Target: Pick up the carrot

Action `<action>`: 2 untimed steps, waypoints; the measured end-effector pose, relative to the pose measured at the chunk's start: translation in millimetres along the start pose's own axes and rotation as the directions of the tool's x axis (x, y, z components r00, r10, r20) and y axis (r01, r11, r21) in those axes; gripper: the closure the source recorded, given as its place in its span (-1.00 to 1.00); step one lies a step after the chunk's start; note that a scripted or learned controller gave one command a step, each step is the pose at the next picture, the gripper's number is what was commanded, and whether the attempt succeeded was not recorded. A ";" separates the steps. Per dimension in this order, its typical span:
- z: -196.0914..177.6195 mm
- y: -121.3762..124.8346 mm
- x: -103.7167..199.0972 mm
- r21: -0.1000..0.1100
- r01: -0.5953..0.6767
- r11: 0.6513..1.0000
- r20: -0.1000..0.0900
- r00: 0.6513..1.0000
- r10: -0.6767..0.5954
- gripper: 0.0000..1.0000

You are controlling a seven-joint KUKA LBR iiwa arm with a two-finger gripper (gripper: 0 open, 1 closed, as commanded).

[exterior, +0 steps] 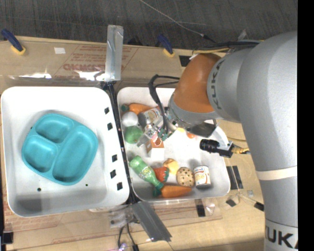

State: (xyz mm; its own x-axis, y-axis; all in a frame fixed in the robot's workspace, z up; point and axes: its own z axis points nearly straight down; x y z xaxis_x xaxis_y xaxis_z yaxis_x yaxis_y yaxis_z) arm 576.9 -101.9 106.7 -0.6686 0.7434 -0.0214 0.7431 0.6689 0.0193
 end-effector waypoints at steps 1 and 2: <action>-88.9 90.5 12.7 0.010 0.076 0.997 -0.017 0.997 -0.076 -1.00; -84.7 87.3 12.4 0.018 0.073 0.997 -0.022 0.997 -0.073 -1.00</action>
